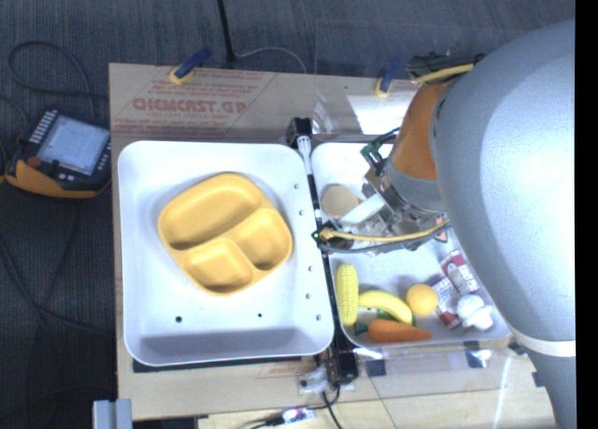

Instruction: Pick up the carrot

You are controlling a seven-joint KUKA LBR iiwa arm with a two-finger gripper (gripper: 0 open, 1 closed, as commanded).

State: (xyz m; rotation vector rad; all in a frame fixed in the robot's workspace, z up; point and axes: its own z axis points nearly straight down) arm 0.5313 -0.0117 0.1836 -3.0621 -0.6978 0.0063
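The carrot (398, 331), orange with a green stub at its left end, lies along the front wall of the right bin (422, 343). It rests just below a banana (385, 304). My gripper (369, 221) hangs low over the back half of the same bin, well behind the carrot. Its wrist and cables cover the fingers. Nothing shows held in it.
In the right bin a corn cob (347, 293) lies at the left wall, an orange ball (421, 299) and a red-white bottle (461, 287) to the right, a tan round object (339, 199) at the back. The left bin (149, 324) holds a yellow divided plate (224, 231).
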